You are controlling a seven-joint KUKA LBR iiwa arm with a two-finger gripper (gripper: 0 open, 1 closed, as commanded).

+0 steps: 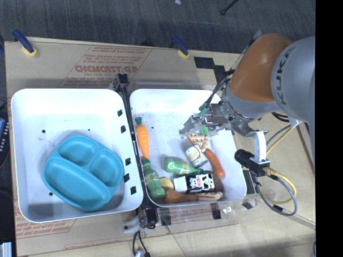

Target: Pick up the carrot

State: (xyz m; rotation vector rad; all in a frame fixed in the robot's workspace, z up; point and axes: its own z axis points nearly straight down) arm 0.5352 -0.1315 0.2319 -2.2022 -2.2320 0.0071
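Observation:
The carrot (142, 139), orange with a green top, lies along the left wall of the right bin (161, 98), pointing toward the front. My gripper (199, 125) hangs over the bin's middle right, about a hand's width to the right of the carrot and apart from it. It sits just above a small beige-and-white item (199, 140). The view shows nothing held.
Crowded at the right bin's front are a small can (195, 156), an orange-red sausage-like piece (215, 164), a green item (179, 166), a black-and-white carton (199, 182), a green bottle (152, 182) and a brown stick (188, 197). The left bin (32, 103) holds a blue divided plate (82, 171).

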